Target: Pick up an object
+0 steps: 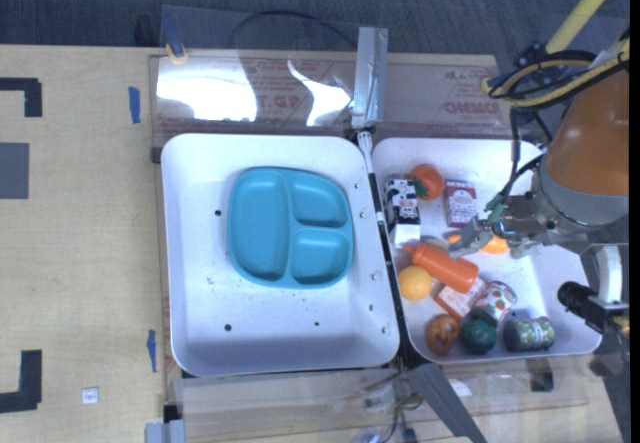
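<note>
The right bin (pixel 560 156) holds several small items. My gripper (pixel 478 234) hangs over its middle, just above the right end of an orange carrot-shaped piece (pixel 445 266), and a small orange bit (pixel 496 247) shows right beneath it. Close by lie a red box (pixel 460 203), a black-and-white carton (pixel 403 199) and an orange-red round fruit (pixel 428 181). Along the front are a yellow lemon (pixel 415 283), a brown-orange ball (pixel 441 333), a green ball (pixel 478 334), a red-and-white packet (pixel 495 299) and a dark can (pixel 528 333).
The left bin (pixel 190 231) holds a blue divided plate (pixel 290 227). A rim between the bins runs near x 375. Cables and the arm's orange band (pixel 600 131) hang over the right bin's far right side. A clear panel (pixel 260 86) stands behind the bins.
</note>
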Robot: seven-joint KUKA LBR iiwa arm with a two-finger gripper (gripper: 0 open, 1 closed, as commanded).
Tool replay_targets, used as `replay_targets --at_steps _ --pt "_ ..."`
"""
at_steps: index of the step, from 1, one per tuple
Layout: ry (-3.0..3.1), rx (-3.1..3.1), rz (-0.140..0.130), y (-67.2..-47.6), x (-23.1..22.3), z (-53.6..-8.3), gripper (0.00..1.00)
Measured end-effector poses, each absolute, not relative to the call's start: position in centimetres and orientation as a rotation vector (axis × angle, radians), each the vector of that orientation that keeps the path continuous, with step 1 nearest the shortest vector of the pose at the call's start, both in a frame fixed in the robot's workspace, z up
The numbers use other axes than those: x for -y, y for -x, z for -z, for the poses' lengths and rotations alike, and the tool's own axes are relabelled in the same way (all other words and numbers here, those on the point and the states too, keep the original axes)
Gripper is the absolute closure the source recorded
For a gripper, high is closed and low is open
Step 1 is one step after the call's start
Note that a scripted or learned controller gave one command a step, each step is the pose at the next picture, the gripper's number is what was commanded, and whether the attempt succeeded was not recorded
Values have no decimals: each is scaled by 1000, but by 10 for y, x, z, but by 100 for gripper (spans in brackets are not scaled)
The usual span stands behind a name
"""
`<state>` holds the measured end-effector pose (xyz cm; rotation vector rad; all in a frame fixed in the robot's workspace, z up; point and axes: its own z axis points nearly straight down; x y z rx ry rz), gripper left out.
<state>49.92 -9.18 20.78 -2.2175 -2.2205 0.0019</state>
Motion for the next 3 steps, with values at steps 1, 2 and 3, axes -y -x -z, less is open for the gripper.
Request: replay_targets --at_steps 1,2,3 --pt "2162 2270 -6 -500 95 -135 0" --pt "2254 2195 13 -520 122 -92 0" --pt "2425 2020 20 -583 172 -94 0"
